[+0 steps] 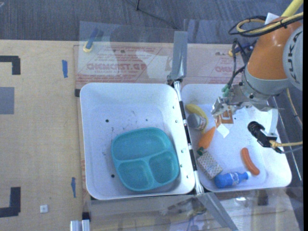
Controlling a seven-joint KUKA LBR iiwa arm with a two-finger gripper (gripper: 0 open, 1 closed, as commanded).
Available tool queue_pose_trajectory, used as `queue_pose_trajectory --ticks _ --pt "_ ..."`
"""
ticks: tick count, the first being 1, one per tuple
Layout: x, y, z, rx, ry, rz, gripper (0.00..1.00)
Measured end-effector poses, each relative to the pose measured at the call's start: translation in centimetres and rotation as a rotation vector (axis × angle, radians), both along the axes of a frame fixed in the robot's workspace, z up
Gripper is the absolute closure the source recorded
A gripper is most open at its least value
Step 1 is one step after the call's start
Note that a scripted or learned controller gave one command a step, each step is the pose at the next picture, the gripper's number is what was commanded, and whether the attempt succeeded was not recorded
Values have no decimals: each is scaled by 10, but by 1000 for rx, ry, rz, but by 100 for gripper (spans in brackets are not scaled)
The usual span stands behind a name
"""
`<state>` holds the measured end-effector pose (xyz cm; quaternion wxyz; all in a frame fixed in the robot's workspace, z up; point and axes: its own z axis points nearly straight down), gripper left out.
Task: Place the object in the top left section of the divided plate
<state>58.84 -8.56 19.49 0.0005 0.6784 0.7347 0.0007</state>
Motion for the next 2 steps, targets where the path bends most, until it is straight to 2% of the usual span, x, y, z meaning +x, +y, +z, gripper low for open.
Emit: queue_pose_trajectory --ticks 1,2 --pt "-94 59 -11 0 4 6 100" --pt "-109 149 -2 1 2 49 100"
